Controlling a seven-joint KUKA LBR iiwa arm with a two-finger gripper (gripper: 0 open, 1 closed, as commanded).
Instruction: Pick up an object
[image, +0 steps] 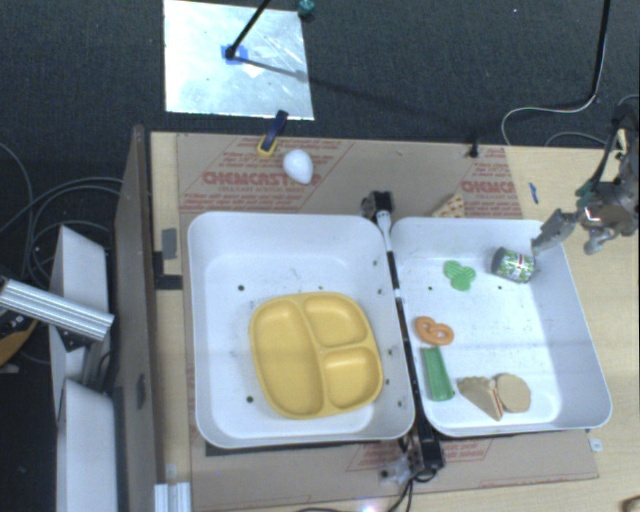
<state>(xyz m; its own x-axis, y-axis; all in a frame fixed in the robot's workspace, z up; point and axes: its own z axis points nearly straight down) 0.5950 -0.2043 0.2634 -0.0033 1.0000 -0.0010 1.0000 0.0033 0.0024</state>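
Note:
The right bin (570, 330) holds several small objects. A small green-and-silver can (514, 265) lies on its side near the far right corner, with a green blob (459, 275) to its left. Nearer the middle divider are an orange pretzel-shaped ring (434, 331) and a green stick (436, 373). Two tan bread-like slices (497, 394) lie at the front. My gripper (578, 226) hangs over the bin's far right rim, just right of and above the can, with nothing seen in it.
The left bin (225, 290) holds a yellow divided tray (315, 353). A white egg-shaped object (298, 165) and a blue-yellow tool (271, 135) lie on the cardboard behind the bins. Cables run along the far right and the left floor.

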